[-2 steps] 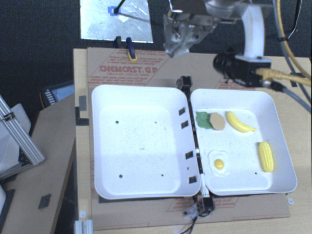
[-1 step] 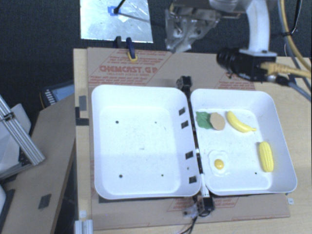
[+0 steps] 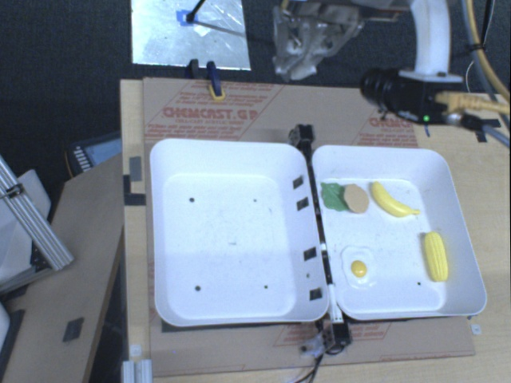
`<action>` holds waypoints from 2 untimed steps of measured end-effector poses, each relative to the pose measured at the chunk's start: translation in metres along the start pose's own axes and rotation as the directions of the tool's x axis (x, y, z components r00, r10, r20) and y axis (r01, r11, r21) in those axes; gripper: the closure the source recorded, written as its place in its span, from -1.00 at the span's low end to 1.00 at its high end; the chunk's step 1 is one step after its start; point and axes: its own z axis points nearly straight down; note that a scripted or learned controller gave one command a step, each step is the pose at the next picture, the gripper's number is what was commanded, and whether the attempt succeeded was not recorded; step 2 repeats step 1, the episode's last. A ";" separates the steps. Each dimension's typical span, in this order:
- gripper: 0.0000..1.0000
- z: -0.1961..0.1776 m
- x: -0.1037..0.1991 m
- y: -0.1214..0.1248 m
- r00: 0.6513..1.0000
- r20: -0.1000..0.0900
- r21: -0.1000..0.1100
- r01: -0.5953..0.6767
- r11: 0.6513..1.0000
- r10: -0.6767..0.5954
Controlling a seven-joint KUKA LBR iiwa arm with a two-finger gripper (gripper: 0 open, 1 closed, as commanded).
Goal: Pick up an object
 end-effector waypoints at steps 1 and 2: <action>1.00 -0.011 0.000 0.000 1.000 -0.001 -0.002 0.002 1.000 -0.002; 1.00 -0.011 0.000 0.000 1.000 -0.001 -0.002 0.002 1.000 -0.002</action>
